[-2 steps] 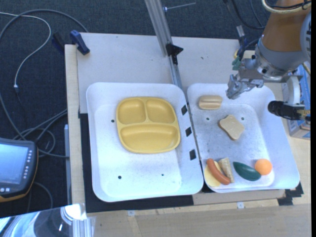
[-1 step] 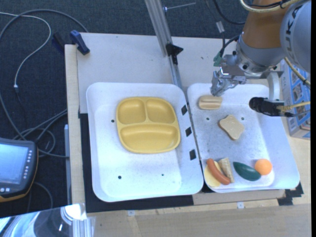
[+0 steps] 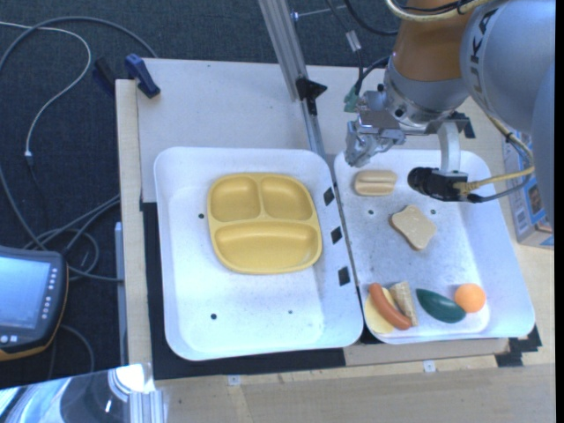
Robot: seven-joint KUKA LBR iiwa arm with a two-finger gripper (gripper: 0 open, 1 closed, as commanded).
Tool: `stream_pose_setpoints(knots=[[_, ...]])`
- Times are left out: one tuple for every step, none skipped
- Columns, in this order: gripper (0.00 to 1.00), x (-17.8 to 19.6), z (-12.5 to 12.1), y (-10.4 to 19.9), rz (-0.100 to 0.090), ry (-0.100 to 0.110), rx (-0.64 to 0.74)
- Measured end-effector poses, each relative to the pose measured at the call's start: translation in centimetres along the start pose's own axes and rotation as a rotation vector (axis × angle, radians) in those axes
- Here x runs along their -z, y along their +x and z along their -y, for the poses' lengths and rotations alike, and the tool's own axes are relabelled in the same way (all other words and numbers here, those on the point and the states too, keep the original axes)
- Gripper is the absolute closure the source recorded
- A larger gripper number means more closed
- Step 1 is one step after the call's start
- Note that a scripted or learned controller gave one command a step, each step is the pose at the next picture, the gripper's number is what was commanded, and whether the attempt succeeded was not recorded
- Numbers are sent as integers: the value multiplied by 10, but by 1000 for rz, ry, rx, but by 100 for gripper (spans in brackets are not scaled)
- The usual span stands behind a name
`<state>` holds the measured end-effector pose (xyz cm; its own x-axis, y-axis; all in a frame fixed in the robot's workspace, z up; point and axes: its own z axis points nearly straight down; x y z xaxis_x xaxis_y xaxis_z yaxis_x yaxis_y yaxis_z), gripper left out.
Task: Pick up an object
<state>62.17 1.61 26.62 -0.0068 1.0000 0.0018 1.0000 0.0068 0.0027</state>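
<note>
Arm [image 3: 458, 42]: grey and glossy, orange band above the wrist, reaching in from the right over the far edge of the right bin.
Gripper [image 3: 359, 152]: metallic, hanging just above the bin's far left corner; cannot tell how the claw stands.
Right bin [image 3: 502, 263]: shallow, white, speckled, rounded corners.
Bun [image 3: 375, 183]: tan, smooth, oblong, long axis running left to right; lying in the far left part of the right bin, just below and beside the gripper, nothing seen gripping it.
Bread slice [image 3: 413, 226]: pale brown, flat, roughly square with a darker crust edge, tilted on a diagonal; near the bin's middle, apart from the bun.
Near-edge cluster: red-orange sausage [image 3: 388, 307] angled from upper left to lower right; beside it a pale wedge [image 3: 404, 300]; then a dark green pointed piece [image 3: 438, 305] lying diagonally; touching it a round orange ball [image 3: 471, 297].
Black fitting [image 3: 434, 183]: dark, rounded, at the far side of the right bin.
Left bin [image 3: 176, 236]: white, shallow, matching its neighbour.
Yellow tray [image 3: 263, 221]: matte plastic, rounded rectangle, three compartments, two small ones far and one wide one near; long axis left to right.
</note>
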Motion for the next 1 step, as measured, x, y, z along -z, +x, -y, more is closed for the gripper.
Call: stream_pose_setpoints(knots=[[100,-22,-17,47,1,1,-1]])
